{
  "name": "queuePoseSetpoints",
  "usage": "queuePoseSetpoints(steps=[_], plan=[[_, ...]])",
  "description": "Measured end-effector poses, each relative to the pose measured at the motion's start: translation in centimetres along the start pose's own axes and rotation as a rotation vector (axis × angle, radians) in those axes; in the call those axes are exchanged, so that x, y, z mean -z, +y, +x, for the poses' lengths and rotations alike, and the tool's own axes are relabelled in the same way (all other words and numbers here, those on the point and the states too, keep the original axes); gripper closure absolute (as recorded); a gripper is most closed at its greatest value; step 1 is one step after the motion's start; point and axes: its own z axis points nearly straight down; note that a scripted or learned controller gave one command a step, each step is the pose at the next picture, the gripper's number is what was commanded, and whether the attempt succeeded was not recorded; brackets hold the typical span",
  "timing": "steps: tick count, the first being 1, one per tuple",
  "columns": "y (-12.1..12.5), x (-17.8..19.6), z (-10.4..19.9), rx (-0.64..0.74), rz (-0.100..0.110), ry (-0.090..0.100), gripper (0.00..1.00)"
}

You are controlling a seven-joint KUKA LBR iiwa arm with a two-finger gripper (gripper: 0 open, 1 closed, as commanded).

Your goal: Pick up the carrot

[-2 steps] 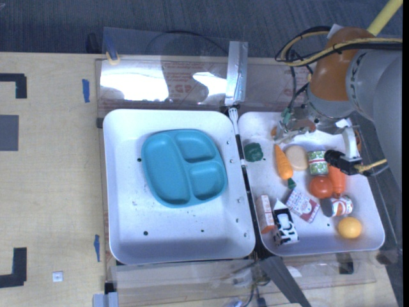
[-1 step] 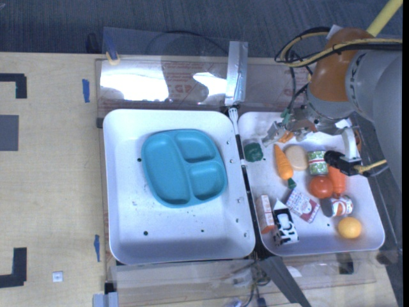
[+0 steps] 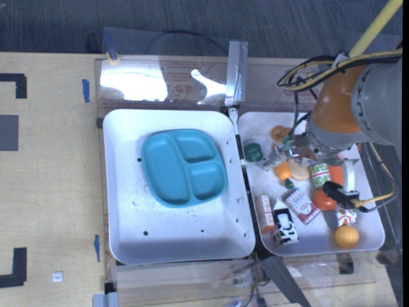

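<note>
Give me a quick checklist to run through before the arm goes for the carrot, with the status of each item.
1. Claw is over the right bin: ok.
2. Carrot located: cannot tell; orange pieces lie under the claw, and an orange strip sits near the right wall.
3. Carrot free of neighbours: not ok; the bin is cluttered with small items.
4. Carrot held by the claw: cannot tell.
5. Blue divided tray in the left bin is away from the work area: ok.
</note>
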Motion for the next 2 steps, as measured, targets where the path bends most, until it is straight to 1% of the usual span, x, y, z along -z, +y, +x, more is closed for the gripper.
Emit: queuePoseSetpoints(steps=[1, 2], plan=[[0.2, 1.1, -0.2, -0.003, -0.005, -0.002, 1.0], [0.4, 11.9, 0.1, 0.077, 0.012, 0.004, 1.0]])
